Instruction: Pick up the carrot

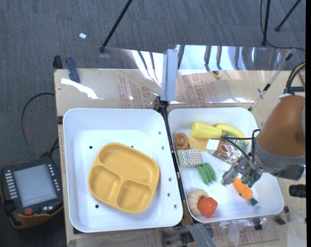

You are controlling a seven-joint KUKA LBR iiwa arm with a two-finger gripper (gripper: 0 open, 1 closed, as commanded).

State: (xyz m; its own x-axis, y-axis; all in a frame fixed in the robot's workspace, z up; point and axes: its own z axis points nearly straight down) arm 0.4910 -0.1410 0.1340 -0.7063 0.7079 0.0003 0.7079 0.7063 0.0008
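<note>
orange carrot [243,188] low in right bin [271,202], touching gripper [241,176] tips above it, grip state impossible to tell, yellow tray [124,177] in left bin [78,138].

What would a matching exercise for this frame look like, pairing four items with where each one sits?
Things:
1. carrot
2. yellow tray
3. tomato
4. banana

Places:
A. far side of the right bin
B. left bin
C. right bin, right beside the gripper
D. near edge of the right bin, beside a pale round item

Pairs: 1-C, 2-B, 3-D, 4-A
</note>
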